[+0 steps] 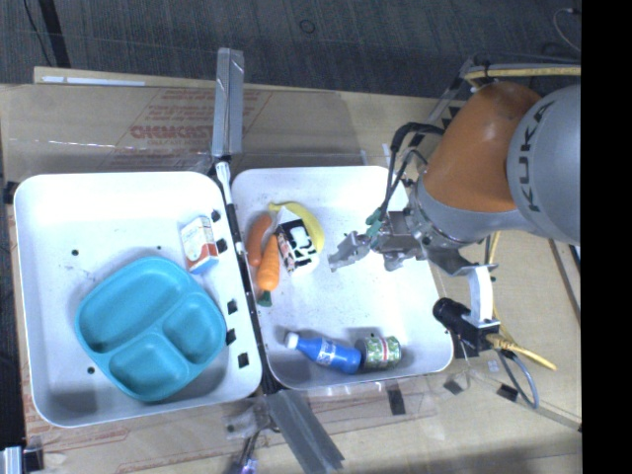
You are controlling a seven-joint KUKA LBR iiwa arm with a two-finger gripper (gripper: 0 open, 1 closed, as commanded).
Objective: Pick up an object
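The gripper hangs over the middle of the right bin, its metal fingers pointing left toward the objects by the divider. The camera angle hides whether it is spread or pressed together, and nothing can be seen held in it.

Just left of the gripper lies a small black-and-white box, resting against a banana that curves behind it. Touching the box on its left is a carrot, lying lengthwise along the bin's left wall. Along the near wall lie a blue bottle with a white cap and, touching its right end, a green can on its side. The floor between the gripper and the box is bare white.

The left bin holds a blue divided tray and, just above it near the divider, a small orange-and-white carton.

The arm reaches in from the right, its orange band and grey body above the right bin's far right corner, wrist bent leftward.
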